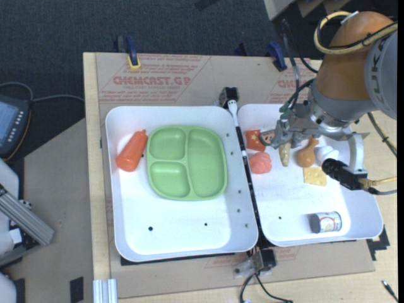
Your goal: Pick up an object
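My gripper (283,141) hangs low over the back of the right bin (353,229), with the orange-banded wrist above it. Just to its left lie a red block (254,140) and a pink rounded piece (260,163). A tan elongated piece (285,156) sits right under the gripper, and whether it is held is unclear. To the gripper's right lie an orange lump (307,156), a white piece (326,152) and a yellow wedge (315,177). A small can (325,222) lies on its side near the bin's front.
The left bin (126,223) holds a green divided plate (187,162) and an orange carrot-shaped toy (131,151) at its left. A black cable and connector (344,173) cross the right bin's right side. The raised divider (245,169) separates the bins.
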Controlling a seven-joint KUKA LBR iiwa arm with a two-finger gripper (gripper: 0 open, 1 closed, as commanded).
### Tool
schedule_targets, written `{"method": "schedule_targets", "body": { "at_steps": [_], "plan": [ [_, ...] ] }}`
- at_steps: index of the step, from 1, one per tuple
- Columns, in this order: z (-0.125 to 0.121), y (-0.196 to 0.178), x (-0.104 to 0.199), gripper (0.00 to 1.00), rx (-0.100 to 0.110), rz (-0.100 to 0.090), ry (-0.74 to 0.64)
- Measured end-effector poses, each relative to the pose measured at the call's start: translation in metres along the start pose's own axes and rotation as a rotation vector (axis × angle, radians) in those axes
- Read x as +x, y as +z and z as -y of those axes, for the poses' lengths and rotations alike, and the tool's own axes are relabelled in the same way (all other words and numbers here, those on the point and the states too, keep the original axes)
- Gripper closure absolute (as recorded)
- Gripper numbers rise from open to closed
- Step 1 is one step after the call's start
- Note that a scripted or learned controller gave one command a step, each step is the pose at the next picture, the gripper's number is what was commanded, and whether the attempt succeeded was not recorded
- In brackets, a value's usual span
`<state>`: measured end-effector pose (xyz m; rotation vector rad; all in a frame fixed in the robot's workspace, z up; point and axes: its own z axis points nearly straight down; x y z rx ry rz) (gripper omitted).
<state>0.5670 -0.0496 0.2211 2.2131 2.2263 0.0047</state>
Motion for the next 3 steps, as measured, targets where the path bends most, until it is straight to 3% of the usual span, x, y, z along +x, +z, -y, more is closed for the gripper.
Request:
{"method": "schedule_targets", "body": {
  "at_steps": [3],
  "plan": [
    [-0.037, 0.003, 0.154, 1.00, 0.001, -0.001, 0.000]
  ]
}}
